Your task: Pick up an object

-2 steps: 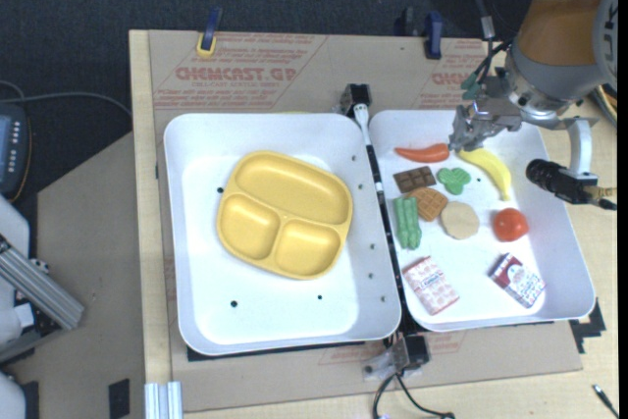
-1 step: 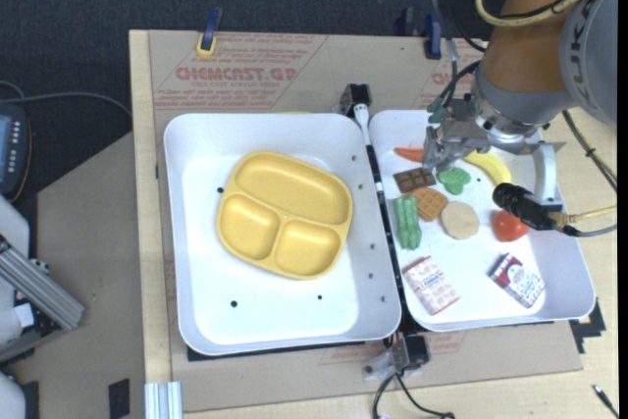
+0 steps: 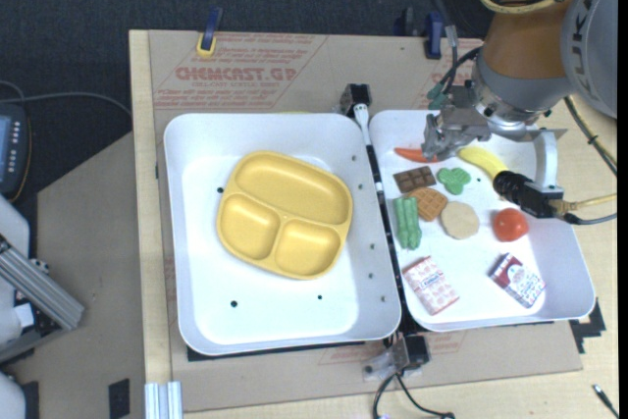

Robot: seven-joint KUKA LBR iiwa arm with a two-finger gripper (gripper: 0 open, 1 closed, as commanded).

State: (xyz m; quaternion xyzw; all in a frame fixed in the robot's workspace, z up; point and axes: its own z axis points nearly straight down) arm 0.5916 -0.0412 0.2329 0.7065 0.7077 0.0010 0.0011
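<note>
Grey arm w/ orange band reaches in from the right; its gripper (image 3: 444,140) is low over the back-left part of the right shallow white bin (image 3: 574,285). Can't tell how far the fingers are open or if they have hold of anything, as the wrist body hides them.

Orange carrot-shaped toy (image 3: 410,154) lies just at the gripper tip, by the bin's back-left corner. Yellow toy banana (image 3: 481,160) just right of the gripper. Nearby in the same bin:
- brown chocolate-bar square (image 3: 414,179)
- green leafy toy (image 3: 453,179)
- round waffle-like biscuit (image 3: 429,203)
- green pea-pod piece (image 3: 407,222)
- beige round disc (image 3: 459,221)
- red tomato-like ball (image 3: 509,225)

Toward the front: red-white small carton (image 3: 430,285) and a red-blue-white packet (image 3: 517,281), well apart.

Left white bin (image 3: 186,211) on the counter holds a yellow three-compartment plastic tray (image 3: 284,214).
</note>
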